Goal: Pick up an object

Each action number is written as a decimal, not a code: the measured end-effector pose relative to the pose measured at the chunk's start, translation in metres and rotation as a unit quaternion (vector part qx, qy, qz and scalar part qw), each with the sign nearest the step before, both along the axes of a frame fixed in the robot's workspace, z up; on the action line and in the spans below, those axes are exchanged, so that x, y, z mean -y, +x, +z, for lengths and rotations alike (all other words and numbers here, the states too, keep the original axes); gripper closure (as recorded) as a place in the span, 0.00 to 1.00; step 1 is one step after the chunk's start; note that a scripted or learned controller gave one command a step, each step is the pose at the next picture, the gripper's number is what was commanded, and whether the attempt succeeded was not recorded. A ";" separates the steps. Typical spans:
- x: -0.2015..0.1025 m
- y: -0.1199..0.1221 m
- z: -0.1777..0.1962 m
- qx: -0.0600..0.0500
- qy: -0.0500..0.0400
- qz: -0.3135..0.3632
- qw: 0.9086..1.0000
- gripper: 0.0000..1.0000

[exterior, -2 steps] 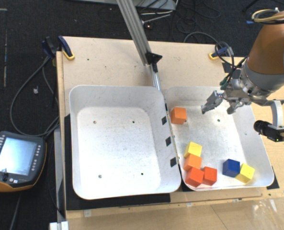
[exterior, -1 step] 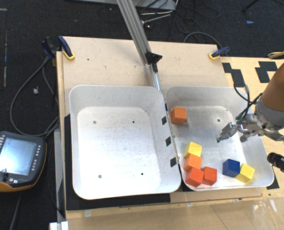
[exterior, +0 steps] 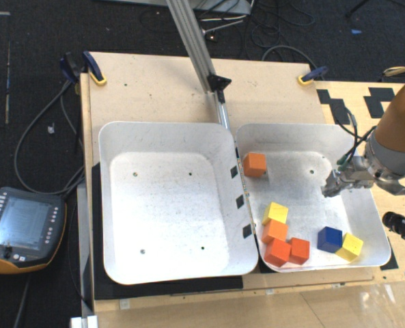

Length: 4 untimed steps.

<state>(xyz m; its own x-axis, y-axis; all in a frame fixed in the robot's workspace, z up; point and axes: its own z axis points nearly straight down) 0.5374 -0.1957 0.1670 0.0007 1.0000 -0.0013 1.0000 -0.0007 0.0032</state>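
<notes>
Honestly, no brand name, label or lettering can be read anywhere; the handheld control pendant (exterior: 21,229) off the bench's left edge has a grey screen too small to make out.

On the bench sit two shallow white bins, the left bin (exterior: 120,142) and the right bin (exterior: 366,217), touching along their inner edges. All the blocks lie in the right bin. An orange cube (exterior: 255,164) sits alone near the bin's far left corner, well apart from the rest. Toward the near left corner there is a tight cluster: a yellow cube (exterior: 276,214) at the back, an orange block (exterior: 276,229) just in front of it, then two more reddish-orange blocks (exterior: 288,251) side by side against the near wall, all touching or nearly so. Near the near right corner a blue cube (exterior: 330,238) stands just beside a second yellow cube (exterior: 351,246). The blocks are plain, solid-coloured and small, with crisp edges.

The gripper (exterior: 330,188) hangs over the right half of that bin, above bare floor, apart from every block. Nothing can be seen in it, and its tip is too small and dark to judge further. The grey arm (exterior: 390,149) reaches in from the right.
</notes>
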 end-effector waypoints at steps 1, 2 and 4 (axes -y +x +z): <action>0.000 0.000 -0.001 0.000 0.000 -0.001 1.000 0.00; 0.001 0.020 -0.068 -0.004 0.001 0.002 1.000 0.00; -0.020 -0.046 -0.061 0.000 0.000 -0.001 1.000 1.00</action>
<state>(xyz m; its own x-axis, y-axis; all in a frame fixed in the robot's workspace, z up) 0.4916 -0.1761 0.1064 0.0019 1.0000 -0.0007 1.0000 -0.0019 0.0034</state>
